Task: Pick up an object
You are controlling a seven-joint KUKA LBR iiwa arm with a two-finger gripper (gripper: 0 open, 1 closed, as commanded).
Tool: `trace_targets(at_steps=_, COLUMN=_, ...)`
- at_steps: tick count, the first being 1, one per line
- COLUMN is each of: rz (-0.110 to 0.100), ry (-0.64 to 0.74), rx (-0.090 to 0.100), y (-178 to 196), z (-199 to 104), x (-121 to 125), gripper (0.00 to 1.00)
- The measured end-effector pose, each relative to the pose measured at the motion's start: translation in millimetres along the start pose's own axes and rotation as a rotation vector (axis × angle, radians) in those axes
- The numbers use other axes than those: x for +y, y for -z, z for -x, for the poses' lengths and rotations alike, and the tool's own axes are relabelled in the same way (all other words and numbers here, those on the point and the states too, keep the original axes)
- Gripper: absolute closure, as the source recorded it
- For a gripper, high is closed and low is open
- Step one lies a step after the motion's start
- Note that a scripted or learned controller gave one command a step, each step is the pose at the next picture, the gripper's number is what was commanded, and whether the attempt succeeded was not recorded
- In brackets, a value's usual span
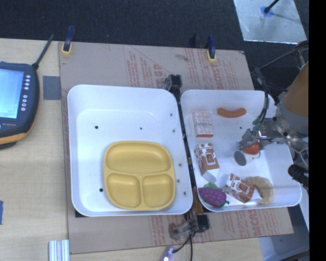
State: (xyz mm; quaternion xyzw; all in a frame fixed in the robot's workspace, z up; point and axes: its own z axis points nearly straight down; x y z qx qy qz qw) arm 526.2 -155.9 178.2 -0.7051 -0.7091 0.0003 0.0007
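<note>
The hand is down inside the right bin, at about three o'clock of it, right over a small red and grey thing, though I cannot tell how the hand is set or whether it has caught anything. Nothing looks lifted yet, so the pick seems barely begun: the sausage sits at twelve, the cartons toward nine, the grapes and croissant at six. The yellow tray lies in the left bin.

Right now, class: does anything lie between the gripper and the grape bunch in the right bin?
Nothing visible blocks it. The gripper hangs over the right bin; bare floor lies between it and the purple grape bunch. A carton lies just beside the grapes.
</note>
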Motion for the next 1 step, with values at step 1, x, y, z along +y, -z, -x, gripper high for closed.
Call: trace_targets(at_steps=1, rz=-0.001, ry=-0.001, rx=0.001, y=57.2, z=-77.9, x=21.7, gripper=1.00)
